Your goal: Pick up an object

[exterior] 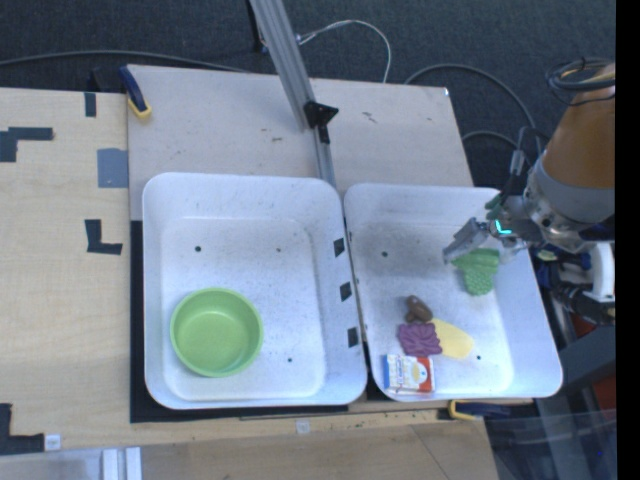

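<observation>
My gripper (pixel 474 247) hangs over the upper right part of the right bin (pixel 400 218), reaching in from the right under the orange-banded wrist. Directly below and touching it in the image is a green leafy object (pixel 481 273); whether it is gripped cannot be made out. Lower in the same bin lie a small brown object (pixel 418 309), a purple object (pixel 420 339), a yellow object (pixel 457 342) beside the purple one, and a small white and red carton (pixel 408 373) at the front wall.
A green bowl (pixel 216 331) sits in the front left corner of the left bin (pixel 250 218). A grey metal pole (pixel 290 53) slants down to the divide between the bins. Cables run across the dark floor behind the bench.
</observation>
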Robot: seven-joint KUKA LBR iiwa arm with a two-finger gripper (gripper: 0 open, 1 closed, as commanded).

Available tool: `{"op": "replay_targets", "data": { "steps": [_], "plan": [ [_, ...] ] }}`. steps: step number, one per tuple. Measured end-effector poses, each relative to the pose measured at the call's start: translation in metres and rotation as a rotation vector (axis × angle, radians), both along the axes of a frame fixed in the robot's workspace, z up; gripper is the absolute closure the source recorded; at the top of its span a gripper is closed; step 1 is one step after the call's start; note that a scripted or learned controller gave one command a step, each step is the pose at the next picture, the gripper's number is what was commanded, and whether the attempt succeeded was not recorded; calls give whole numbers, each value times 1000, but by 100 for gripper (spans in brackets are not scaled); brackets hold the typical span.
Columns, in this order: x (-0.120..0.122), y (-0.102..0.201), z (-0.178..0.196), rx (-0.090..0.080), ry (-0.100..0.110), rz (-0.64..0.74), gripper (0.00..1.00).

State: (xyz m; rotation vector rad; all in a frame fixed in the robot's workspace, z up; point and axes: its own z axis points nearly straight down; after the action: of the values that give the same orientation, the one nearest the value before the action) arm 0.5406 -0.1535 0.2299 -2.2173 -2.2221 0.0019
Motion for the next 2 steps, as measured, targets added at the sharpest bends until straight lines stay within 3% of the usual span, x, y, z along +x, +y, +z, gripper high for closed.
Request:
{"op": "replay_targets", "data": {
  "steps": [1,2],
  "plan": [
    [0,0,0,0,-1,0,0],
    [-4,-9,-52,-1,5,-2,0]
  ]
}}
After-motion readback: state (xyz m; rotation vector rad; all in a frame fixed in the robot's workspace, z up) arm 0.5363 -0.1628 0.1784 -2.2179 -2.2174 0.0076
